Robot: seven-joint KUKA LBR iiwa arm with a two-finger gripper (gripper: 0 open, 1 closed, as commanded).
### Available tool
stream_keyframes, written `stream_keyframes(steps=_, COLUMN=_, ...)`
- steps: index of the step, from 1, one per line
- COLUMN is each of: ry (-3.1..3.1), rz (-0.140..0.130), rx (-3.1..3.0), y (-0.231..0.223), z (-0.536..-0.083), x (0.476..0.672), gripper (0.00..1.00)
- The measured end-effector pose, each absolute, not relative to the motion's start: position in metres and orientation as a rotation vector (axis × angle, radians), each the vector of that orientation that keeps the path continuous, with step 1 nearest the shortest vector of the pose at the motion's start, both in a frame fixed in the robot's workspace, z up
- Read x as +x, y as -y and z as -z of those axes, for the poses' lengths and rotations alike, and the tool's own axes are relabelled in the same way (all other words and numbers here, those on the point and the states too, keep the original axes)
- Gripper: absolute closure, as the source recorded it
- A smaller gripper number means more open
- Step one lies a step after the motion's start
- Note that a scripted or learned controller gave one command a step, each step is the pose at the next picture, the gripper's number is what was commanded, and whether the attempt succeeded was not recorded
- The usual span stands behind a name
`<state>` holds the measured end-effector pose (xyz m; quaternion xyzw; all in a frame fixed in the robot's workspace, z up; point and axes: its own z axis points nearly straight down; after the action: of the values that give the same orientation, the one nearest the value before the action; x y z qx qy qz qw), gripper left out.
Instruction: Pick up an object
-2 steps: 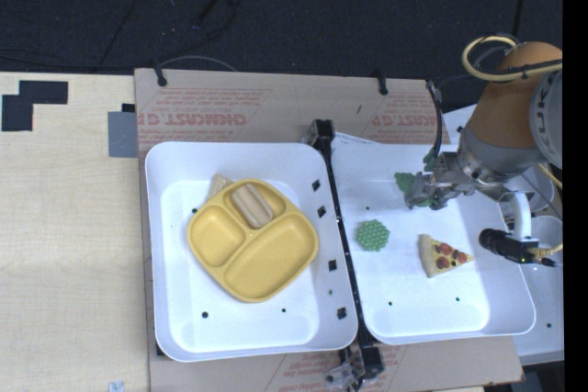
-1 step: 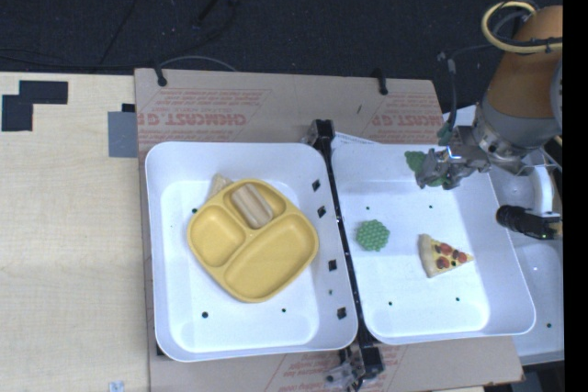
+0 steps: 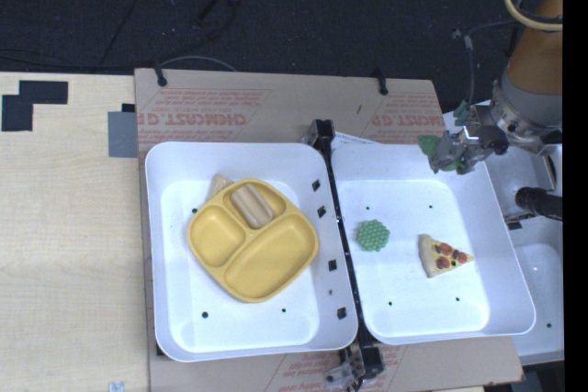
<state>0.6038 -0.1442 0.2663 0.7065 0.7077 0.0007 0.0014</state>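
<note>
The gripper point(image 3: 452, 153) hangs over the far right corner of the right bin point(image 3: 404, 170), just inside its back rim, with the grey arm point(image 3: 531, 96) and its orange band rising behind it toward the right side of the view. Something small and dark green shows right at the fingertips on their left side, but it is too small and blurred to name, and whether it sits between the fingers cannot be told; nor can it be told if the gripper is spread or pressed together. Taking the right bin as the landmark: near its middle, slightly toward its left wall, lies a round green bumpy object point(image 3: 372, 235), like a toy cluster of grapes or a broccoli head. To the right of that, still inside the bin and well below the gripper, lies a toy pizza slice point(image 3: 442, 255) with red toppings, its point aimed toward the bin's right wall. Both lie flat on the bin floor, apart from each other and from the gripper. Touching the right bin's left wall stands the left bin point(image 3: 175, 289), which holds a yellow divided plate point(image 3: 262, 257) with a tan, bread-like piece point(image 3: 251, 203) in its upper compartment.
</note>
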Motion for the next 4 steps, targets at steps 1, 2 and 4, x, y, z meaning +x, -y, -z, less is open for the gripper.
stream_keyframes(steps=1, ry=-2.229, rz=0.001, rx=2.220, y=0.090, z=-0.267, x=0.587, gripper=1.00)
stream_keyframes(steps=2, ry=-2.229, rz=0.004, rx=2.222, y=0.051, z=-0.252, x=0.570, gripper=1.00)
stream_keyframes(steps=4, ry=-2.231, rz=0.005, rx=2.221, y=-0.040, z=-0.238, x=0.543, gripper=1.00)
